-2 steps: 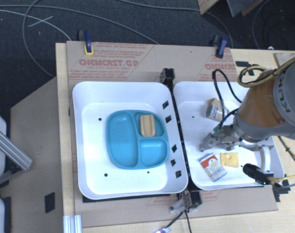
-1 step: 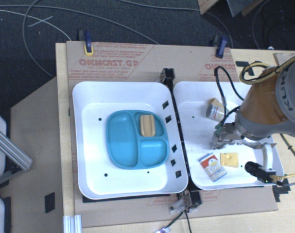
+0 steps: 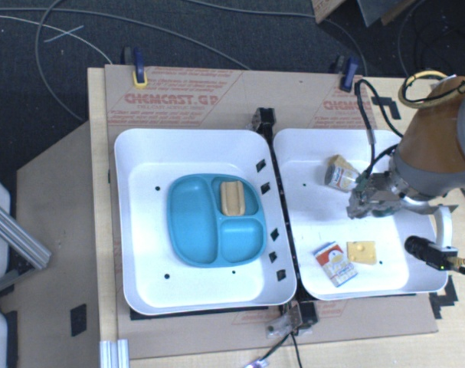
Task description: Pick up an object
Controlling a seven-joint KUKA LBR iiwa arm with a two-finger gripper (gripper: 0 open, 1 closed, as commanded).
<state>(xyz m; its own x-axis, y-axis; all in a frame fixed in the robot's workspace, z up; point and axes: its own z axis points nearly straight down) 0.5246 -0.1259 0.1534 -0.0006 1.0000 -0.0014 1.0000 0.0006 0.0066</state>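
Objects for picking lie in the right bin (image 3: 309, 271), in the right half of the frame. A can (image 3: 339, 173) lies tipped on its side in the bin's upper middle, its metal end facing lower right, just left of the gripper. A carton (image 3: 333, 264) with red and white print lies flat near the bin's lower edge, and a yellow block (image 3: 361, 252) sits just right of it, close but whether they touch cannot be told.

Low over the right bin's floor hangs the gripper (image 3: 368, 202), at the frame's right centre, between the can above-left and the yellow block below. Its metal parts are bunched and dark from this angle, so whether its fingers (image 3: 358, 208) are apart or together cannot be told, and nothing can be seen between them. The grey arm (image 3: 425, 171) with its orange band (image 3: 439, 133) comes in from the right edge, with black cables looping above it.

In the left bin (image 3: 136, 228), left of centre, rests a blue tray (image 3: 194, 221) with 3 compartments. A tan block (image 3: 232, 198) lies in the tray's upper right compartment.

2 blue clamps (image 3: 139, 65) grip the board's upper edge, 1 at upper left and 1 at upper right.
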